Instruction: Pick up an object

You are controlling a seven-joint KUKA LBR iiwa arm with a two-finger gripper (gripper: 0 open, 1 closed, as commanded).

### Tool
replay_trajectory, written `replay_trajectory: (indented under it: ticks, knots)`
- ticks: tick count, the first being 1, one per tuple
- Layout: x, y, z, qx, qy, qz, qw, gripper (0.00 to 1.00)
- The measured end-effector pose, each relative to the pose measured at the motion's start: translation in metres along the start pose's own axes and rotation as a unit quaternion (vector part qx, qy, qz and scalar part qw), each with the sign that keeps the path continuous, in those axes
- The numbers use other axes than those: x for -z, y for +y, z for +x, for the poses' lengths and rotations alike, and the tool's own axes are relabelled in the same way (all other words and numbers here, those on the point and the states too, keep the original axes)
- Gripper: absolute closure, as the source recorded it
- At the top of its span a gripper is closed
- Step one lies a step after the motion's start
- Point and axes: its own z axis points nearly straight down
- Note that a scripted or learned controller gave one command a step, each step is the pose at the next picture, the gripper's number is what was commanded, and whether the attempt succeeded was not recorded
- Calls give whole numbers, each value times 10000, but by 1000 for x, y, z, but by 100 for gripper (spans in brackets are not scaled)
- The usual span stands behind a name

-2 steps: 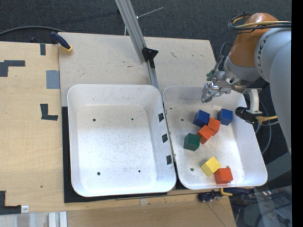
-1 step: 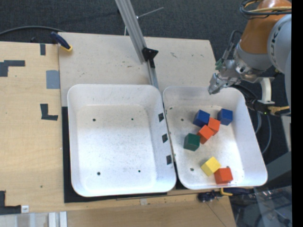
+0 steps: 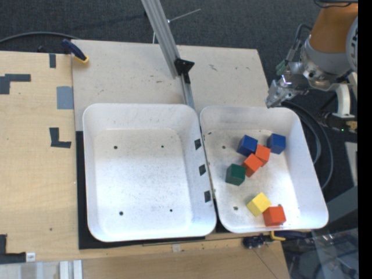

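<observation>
The pincer, grip state unclear, hovers at the right bin's one o'clock rim; it's approaching, must descend toward the blocks.

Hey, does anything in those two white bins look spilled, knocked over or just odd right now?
Nothing stands out. All the blocks sit inside the right bin: two blue ones, three orange, a green and a yellow. The gripper is above that bin's far rim.
</observation>
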Motion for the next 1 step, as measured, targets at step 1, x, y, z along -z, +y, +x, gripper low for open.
replay_trajectory:
  ticks: [1]
  knots:
    - [17,1,0,-2,7,21,10000,100]
